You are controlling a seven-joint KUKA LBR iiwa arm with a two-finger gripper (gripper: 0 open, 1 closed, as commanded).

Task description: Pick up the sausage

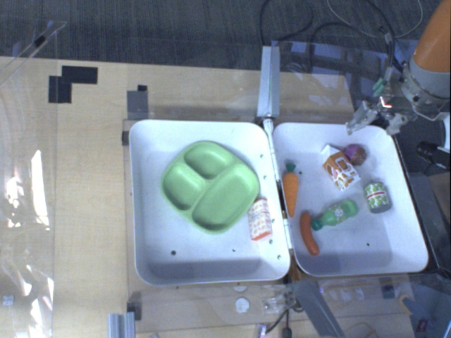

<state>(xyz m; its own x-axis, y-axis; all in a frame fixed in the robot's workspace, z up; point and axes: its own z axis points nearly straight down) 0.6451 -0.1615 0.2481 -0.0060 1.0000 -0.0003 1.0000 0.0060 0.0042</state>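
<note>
The sausage (309,232) is a short red-orange link lying near the front left of the right bin (405,259), its upper end touching the cap of a green bottle (335,214). My gripper (373,122) hangs over the far right corner of that bin, well away from the sausage. Its fingers (355,123) are spread open and hold nothing.
In the right bin also lie a carrot (290,189) by the left wall, an orange and white carton (340,169), a purple item (357,153) and a small green can (378,196). The left bin (148,259) holds a green divided plate (211,185) and a small white and red container (260,219).
</note>
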